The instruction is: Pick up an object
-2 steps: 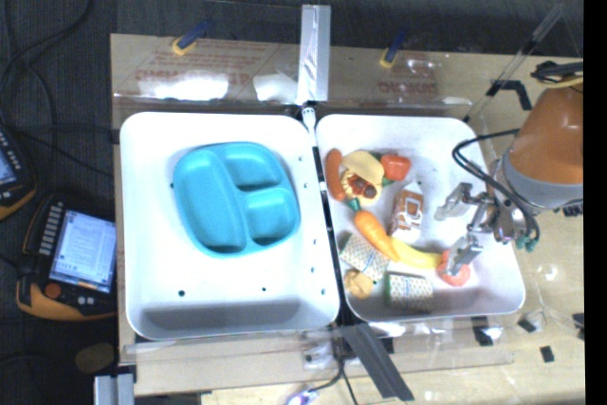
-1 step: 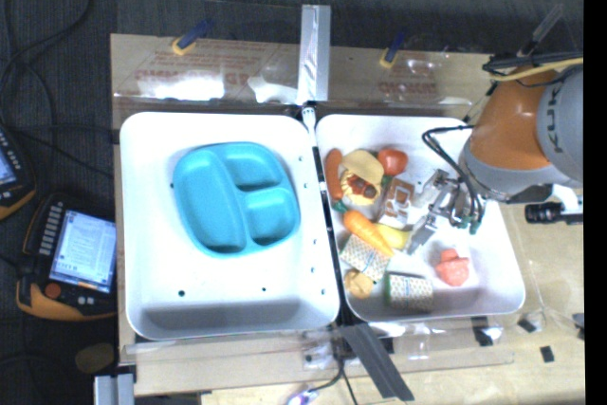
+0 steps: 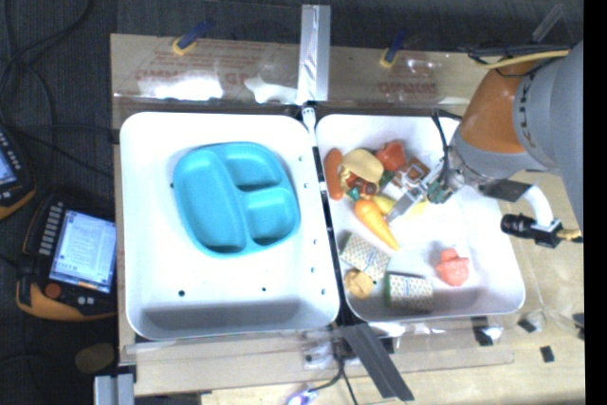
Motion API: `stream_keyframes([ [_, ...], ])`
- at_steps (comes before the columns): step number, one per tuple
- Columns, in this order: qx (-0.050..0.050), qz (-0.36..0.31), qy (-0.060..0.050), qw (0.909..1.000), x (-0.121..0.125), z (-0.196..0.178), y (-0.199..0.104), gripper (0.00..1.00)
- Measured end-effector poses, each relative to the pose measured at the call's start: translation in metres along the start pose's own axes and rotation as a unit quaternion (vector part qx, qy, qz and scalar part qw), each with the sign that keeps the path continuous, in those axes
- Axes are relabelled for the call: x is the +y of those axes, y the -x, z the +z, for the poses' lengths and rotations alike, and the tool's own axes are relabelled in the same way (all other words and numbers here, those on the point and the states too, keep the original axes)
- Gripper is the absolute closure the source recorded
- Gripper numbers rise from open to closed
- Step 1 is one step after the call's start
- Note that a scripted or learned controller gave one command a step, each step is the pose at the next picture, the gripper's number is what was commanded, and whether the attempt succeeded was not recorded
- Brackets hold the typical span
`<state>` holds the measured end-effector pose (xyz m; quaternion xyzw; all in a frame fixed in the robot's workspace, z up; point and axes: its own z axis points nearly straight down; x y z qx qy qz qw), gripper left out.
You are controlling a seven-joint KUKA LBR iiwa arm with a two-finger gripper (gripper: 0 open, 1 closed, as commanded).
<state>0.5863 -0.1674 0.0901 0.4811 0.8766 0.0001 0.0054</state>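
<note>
Toys are piled in the right bin (image 3: pixel 493 294), mostly toward its left wall and near edge. The gripper (image 3: pixel 410 201) is lowered over the far-left part of that bin, at the edge of the pile; whether anything is pinched cannot be told.

Just left of the gripper, an orange carrot-shaped toy (image 3: pixel 376 223) is seen lying at a slant, with a yellow piece (image 3: pixel 382 203) touching it. A tan-and-yellow burger-like toy (image 3: pixel 361 168) is set farther toward the far-left corner, a red toy (image 3: pixel 392 155) beside it, and an orange-red oblong piece (image 3: pixel 333 174) against the left wall. Toward the near edge, a checkered packet (image 3: pixel 364 254), a small tan item (image 3: pixel 358 282) and a green-patterned box (image 3: pixel 410 287) are found. A pink-red toy (image 3: pixel 452 266) is placed apart from the pile, near the near-right corner, well clear of the gripper.

The left bin (image 3: pixel 152 289) is occupied by a blue divided tray (image 3: pixel 237 196).

Both bins are carried on a brown board (image 3: pixel 142 62) with clear plastic sheeting and two yellow-blue clamps (image 3: pixel 190 37) along the far edge. Dark carpet and cables are seen around the bench; a handheld pendant (image 3: pixel 68 253) with a lit screen lies at left. Screen writing is too small to be read.
</note>
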Motion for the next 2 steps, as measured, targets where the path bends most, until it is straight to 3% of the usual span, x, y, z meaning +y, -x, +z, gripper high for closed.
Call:
stream_keyframes([
  [1, -0.003, -0.001, -0.001, 1.0000, 0.001, -0.011, 0.001, 1.00],
  [2, 0.002, 0.131, -0.004, 0.9913, 0.044, -0.131, -0.038, 1.00],
])
